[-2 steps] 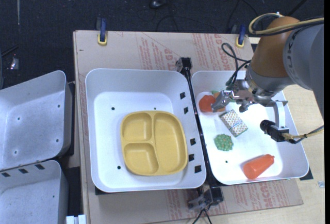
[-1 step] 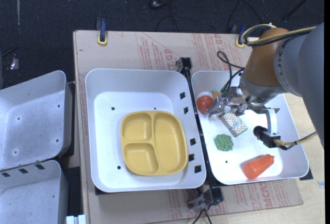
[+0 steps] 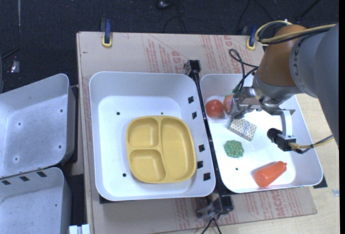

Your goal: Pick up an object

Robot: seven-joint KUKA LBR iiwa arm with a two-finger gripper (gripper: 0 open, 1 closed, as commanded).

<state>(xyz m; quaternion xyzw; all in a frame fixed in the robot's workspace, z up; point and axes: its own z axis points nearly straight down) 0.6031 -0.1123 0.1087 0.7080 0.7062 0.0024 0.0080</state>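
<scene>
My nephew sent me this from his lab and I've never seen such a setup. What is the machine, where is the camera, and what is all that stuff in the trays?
The camera sits above a bench and looks down at a slant. The big grey shape with the orange band, coming in from the right, is a robot arm; its job is to pick up an object. Its hand is low over the right bin, close to a small patterned box and a red tomato-like ball. From here I cannot tell whether it grips anything. That bin also has a green bumpy item and an orange carrot-like piece. The left bin holds a yellow divided plate with three compartments. The bins rest on a board fixed with yellow clamps.
</scene>
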